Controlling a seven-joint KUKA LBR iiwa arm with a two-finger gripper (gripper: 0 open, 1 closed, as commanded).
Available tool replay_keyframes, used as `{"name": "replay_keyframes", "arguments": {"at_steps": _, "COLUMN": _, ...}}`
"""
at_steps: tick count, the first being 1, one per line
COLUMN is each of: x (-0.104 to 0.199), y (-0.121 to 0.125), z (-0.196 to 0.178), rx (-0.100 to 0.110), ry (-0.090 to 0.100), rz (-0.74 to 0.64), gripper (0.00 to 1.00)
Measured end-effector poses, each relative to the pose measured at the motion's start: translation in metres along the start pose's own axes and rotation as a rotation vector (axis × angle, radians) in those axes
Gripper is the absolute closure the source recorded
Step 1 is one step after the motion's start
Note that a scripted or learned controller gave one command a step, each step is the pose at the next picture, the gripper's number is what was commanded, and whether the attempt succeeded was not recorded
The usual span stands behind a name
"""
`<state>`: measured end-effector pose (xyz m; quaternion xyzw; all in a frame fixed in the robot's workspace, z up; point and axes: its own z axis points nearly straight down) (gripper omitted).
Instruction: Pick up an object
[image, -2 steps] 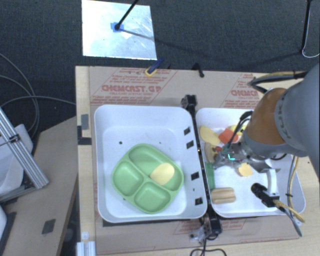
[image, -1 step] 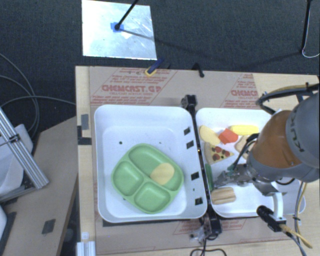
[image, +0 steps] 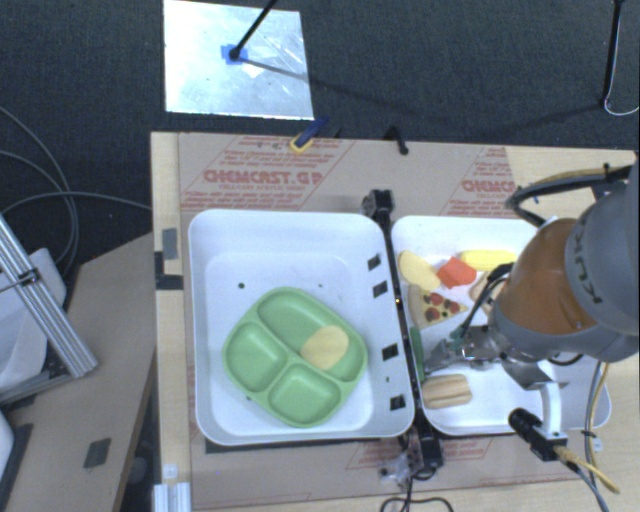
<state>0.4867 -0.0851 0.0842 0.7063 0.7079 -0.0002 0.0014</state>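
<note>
Two white bins lie side by side. The left bin holds a green divided plate with a pale yellow piece in its right compartment. In the right bin lie a yellow banana-like piece, an orange block, a yellow bar, a pizza slice and a tan bread roll. The grey and orange arm hangs over the right bin. Its gripper sits low near the bin's left side, just above the bread roll and below the pizza slice.
A black divider runs between the bins. The bins rest on a cardboard sheet. A metal plate lies at the back. Cables trail at the front right, and an aluminium frame stands at the left.
</note>
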Motion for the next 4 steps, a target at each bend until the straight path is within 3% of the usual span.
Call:
{"name": "replay_keyframes", "arguments": {"at_steps": 1, "x": 0.000, "y": 0.001, "z": -0.011, "rx": -0.003, "ry": 0.001, "rz": -0.001, "gripper": 1.00}}
{"name": "replay_keyframes", "arguments": {"at_steps": 2, "x": 0.000, "y": 0.002, "z": -0.021, "rx": -0.005, "ry": 0.001, "rz": -0.003, "gripper": 1.00}}
{"name": "replay_keyframes", "arguments": {"at_steps": 3, "x": 0.032, "y": 0.002, "z": -0.105, "rx": -0.008, "ry": 0.003, "rz": -0.006, "gripper": 1.00}}
{"name": "replay_keyframes", "arguments": {"at_steps": 4, "x": 0.071, "y": 0.001, "z": -0.100, "rx": 0.000, "ry": 0.005, "rz": -0.007, "gripper": 1.00}}
